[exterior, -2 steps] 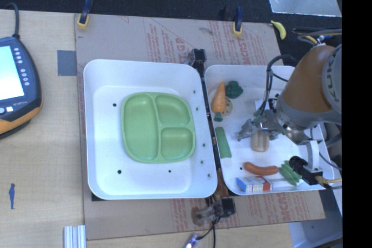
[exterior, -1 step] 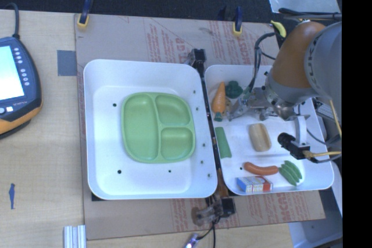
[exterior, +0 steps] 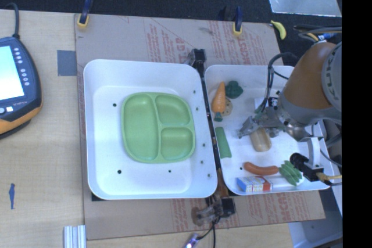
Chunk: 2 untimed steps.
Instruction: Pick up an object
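The right bin (exterior: 273, 74) holds several toy foods: an orange carrot (exterior: 218, 99), a dark green leafy piece (exterior: 234, 89), a green stick (exterior: 222, 142), a red sausage (exterior: 261, 169), a green ridged piece (exterior: 290, 172), a small white and red box (exterior: 254, 184) and a tan rounded piece (exterior: 261, 141). My gripper (exterior: 257, 125) hangs low over the middle of this bin, right above the tan piece's upper end. Whether it touches that piece is unclear. The arm's grey and orange body (exterior: 308, 84) covers the bin's right side.
The left bin (exterior: 104, 177) carries a light green divided plate (exterior: 158, 126). A clamp and black fixture (exterior: 198, 57) sit between the bins at the back. A teach pendant (exterior: 14, 84) lies at the far left of the bench. Cables (exterior: 270, 75) loop beside the arm.
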Tool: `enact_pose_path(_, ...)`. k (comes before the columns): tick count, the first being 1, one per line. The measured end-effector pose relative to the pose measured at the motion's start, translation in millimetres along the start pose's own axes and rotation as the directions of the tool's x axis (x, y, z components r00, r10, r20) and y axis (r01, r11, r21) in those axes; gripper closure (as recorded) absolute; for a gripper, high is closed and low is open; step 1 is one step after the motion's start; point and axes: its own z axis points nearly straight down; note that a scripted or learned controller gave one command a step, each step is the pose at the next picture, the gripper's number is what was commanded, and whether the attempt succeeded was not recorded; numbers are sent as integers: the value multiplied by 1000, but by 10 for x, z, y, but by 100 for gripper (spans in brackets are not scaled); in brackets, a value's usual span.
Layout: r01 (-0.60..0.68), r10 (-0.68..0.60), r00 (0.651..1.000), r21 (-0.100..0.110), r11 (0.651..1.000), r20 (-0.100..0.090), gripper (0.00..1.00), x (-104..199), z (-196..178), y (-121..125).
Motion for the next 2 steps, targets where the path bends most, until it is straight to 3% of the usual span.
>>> enact_pose_path(1, 2, -2, 1000, 2, 1000, 0, 100, -7, -102, 2)
enact_pose_path(2, 0, 0, 1000, -3, 1000, -2, 100, 785, -1008, 246)
